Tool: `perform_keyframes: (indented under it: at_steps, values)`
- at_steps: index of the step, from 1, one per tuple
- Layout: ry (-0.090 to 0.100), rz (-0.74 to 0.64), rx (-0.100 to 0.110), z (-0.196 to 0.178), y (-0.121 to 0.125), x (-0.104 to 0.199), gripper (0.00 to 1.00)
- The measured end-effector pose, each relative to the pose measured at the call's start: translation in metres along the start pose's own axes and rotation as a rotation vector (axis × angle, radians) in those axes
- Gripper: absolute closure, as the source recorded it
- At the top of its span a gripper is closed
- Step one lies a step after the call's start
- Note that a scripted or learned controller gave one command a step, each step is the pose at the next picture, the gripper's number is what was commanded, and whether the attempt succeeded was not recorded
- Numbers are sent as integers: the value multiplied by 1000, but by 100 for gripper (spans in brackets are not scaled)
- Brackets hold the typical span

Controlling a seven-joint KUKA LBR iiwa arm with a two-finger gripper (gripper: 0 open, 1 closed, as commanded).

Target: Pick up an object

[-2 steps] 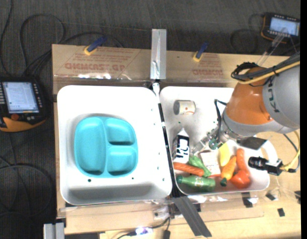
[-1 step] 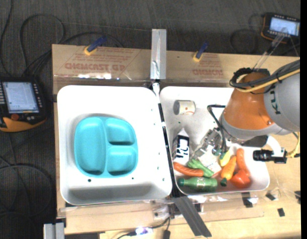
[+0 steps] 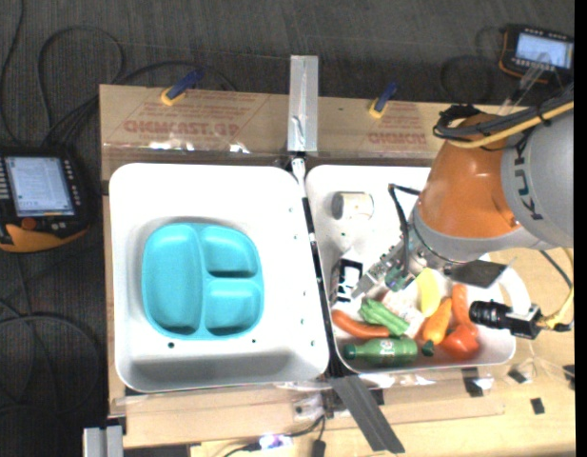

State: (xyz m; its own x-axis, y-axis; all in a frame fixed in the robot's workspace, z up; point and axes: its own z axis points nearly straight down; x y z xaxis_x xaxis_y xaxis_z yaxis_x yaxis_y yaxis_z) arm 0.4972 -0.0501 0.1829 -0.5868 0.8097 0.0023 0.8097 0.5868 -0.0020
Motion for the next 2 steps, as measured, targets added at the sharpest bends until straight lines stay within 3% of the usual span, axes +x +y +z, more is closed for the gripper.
perform_keyframes:
  at_steps: [1, 2]
  values:
    - [-3, -174, -1, -87, -24, -11, 100]
    - [-4, -280, -1, -35, 67, -45, 100]
